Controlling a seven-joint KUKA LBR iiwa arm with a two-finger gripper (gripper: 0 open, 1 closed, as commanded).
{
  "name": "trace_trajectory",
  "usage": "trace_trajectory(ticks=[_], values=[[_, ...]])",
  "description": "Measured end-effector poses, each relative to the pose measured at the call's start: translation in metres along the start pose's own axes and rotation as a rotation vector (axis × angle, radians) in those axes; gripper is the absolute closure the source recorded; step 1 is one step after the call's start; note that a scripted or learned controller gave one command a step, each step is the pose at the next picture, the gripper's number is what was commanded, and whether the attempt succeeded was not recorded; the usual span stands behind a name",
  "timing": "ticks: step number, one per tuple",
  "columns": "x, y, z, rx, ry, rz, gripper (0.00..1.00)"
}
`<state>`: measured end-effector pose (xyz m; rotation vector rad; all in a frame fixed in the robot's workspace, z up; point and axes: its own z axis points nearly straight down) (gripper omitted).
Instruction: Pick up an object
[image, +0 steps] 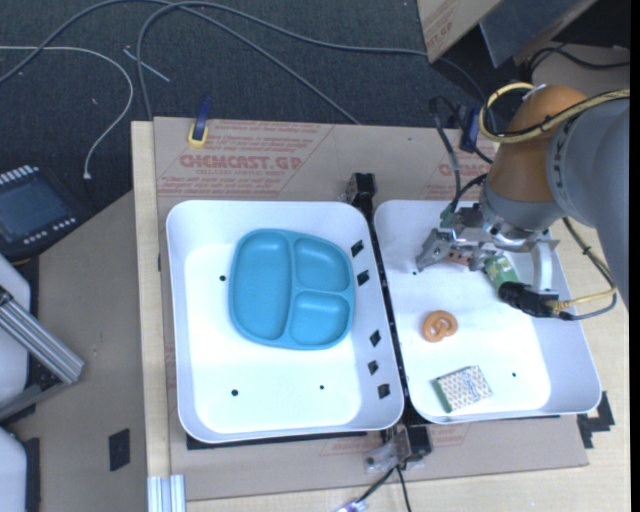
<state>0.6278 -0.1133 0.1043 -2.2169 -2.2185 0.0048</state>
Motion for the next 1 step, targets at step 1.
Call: trace_trajectory(ticks=[1], values=[[0.0007,-0.0001,0.0205,-0.002,0.000,0.001,0.00]])
